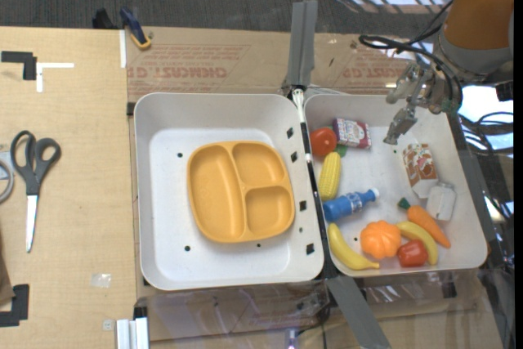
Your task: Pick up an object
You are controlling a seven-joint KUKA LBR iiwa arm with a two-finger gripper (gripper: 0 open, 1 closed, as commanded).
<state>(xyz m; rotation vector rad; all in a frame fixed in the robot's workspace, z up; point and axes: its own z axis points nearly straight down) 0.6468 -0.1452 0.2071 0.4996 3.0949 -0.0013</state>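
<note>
Left bin (pixel 155 200) carries just the yellow tray (pixel 241 190); the toys crowd the right bin (pixel 467 200). The hand (pixel 402 125) hangs narrow and empty by its far edge, so I'd drop straight onto the red packet (pixel 352 132), which is nearest

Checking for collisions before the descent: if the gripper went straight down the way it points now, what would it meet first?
Probably bare floor of the right bin, beside the snack packet; depth is unclear, so the gripper could clip it.

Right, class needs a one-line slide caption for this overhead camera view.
Arm's gripper hovers over the right bin of toy food, nothing between its fingers; yellow divided plate sits in the left bin.
</note>
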